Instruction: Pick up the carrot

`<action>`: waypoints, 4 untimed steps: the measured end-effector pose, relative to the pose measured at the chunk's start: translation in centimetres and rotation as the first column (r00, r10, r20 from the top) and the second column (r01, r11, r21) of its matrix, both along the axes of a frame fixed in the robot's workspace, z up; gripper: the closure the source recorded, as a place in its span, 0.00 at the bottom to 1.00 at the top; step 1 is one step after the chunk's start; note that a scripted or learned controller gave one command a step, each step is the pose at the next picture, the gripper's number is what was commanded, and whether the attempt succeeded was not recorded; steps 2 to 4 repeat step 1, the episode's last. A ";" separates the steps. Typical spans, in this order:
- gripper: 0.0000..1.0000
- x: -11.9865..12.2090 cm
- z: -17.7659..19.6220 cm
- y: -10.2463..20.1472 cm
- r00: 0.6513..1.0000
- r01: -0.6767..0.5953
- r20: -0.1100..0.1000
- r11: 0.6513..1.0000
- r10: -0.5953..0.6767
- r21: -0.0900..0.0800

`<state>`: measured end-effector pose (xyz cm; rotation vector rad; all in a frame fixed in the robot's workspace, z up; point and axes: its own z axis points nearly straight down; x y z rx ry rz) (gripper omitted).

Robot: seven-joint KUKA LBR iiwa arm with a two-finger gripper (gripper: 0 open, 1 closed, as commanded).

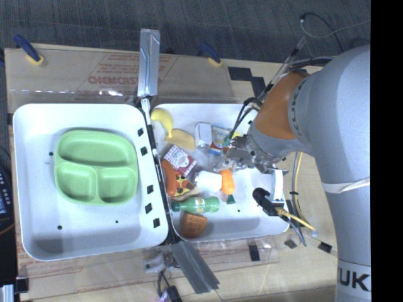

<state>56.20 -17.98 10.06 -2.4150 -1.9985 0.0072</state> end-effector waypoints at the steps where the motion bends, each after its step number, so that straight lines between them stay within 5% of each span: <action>1: 1.00 1.3 11.8 3.8 0.999 -0.043 0.009 0.999 0.043 -0.002; 4: 1.00 1.3 11.8 3.8 0.999 -0.043 0.009 0.999 0.043 -0.002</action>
